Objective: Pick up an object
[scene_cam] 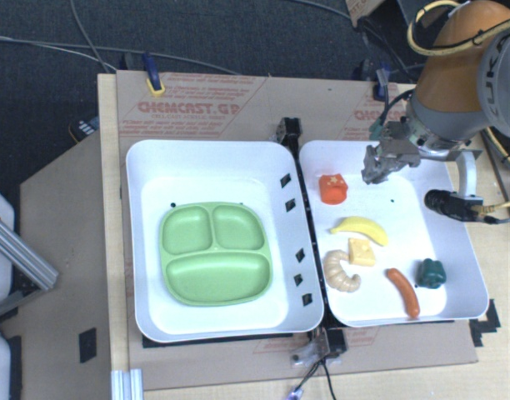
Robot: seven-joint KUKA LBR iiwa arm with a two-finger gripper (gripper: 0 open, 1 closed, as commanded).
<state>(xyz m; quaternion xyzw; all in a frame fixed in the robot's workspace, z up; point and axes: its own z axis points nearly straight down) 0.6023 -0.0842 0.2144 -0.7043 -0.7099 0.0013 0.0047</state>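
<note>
You had the fingers (377, 172) low over the right bin (455, 248); couldn't tell if they were open or closed, nothing visibly between them. Nearest them was the red tomato-like piece (333, 188), just beside. Further off: banana (360, 228), cheese wedge (362, 252), shrimp (341, 272), sausage (403, 292), green pepper (430, 273). Farthest, the green divided plate (215, 253) in the left bin (147, 223).

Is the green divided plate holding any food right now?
Empty: the green divided plate shows three bare compartments in the left bin.
</note>
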